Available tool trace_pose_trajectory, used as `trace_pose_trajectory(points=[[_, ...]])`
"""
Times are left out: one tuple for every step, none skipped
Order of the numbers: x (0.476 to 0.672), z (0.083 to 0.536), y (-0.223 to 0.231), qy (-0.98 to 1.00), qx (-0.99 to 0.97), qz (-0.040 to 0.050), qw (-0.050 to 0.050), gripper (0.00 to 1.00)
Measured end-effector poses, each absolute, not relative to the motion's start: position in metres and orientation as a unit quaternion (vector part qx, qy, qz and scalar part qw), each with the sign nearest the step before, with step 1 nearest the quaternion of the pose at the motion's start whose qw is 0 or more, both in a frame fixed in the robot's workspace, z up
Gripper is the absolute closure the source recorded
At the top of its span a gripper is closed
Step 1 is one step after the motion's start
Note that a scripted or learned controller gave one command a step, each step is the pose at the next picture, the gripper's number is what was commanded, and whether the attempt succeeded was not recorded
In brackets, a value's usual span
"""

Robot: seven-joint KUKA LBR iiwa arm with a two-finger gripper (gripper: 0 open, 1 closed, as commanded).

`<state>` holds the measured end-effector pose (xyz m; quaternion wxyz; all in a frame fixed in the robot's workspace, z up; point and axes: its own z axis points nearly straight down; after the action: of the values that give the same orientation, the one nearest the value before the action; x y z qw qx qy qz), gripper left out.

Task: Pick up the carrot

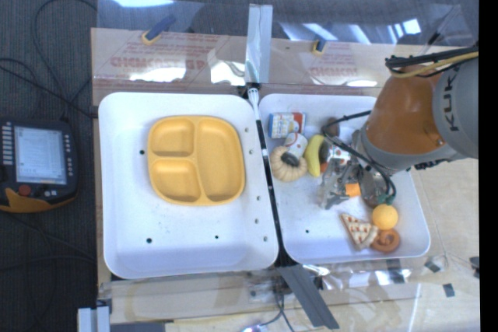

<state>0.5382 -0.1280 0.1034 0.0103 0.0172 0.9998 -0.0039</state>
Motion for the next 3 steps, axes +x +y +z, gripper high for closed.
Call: trace_pose_trajectory(points=[[0.514,0.185,-0.072,0.985,0.174,0.0002,0.002,1.0],[0.485,0.248,-0.049,0.999,-0.049,-0.0001,0.002,1.0],[0.485,0.247,-0.049,0.999,-0.049,-0.0002,0.001,0.0]])
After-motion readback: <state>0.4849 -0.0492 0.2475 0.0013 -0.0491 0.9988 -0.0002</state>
